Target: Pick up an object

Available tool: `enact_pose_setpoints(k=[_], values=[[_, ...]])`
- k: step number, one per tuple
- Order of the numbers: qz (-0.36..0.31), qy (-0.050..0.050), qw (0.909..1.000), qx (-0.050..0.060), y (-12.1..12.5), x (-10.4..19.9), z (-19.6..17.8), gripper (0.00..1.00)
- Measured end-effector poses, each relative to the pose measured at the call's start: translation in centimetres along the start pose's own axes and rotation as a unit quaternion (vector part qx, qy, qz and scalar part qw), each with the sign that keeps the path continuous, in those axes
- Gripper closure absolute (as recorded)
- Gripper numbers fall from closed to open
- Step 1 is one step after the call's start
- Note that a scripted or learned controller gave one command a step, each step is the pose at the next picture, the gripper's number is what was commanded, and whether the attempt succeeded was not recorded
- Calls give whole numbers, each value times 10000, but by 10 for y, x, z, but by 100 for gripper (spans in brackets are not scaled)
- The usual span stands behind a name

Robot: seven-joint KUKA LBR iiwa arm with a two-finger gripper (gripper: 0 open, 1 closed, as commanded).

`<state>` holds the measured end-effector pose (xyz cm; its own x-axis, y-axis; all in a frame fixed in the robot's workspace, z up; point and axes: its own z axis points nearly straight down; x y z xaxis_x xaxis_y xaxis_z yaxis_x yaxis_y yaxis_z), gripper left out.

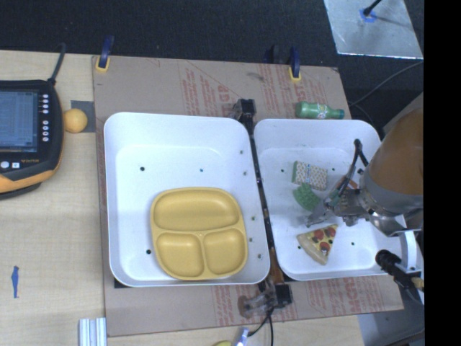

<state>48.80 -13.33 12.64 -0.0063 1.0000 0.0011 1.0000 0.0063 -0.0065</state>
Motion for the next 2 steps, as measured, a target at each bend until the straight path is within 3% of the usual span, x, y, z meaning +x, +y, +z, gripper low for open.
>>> enact_pose_setpoints(k=[1,2], values=[[2,-3,10000,-14,-12,10,35,0],[-10,-6,10000,-10,-12,10,25,100]])
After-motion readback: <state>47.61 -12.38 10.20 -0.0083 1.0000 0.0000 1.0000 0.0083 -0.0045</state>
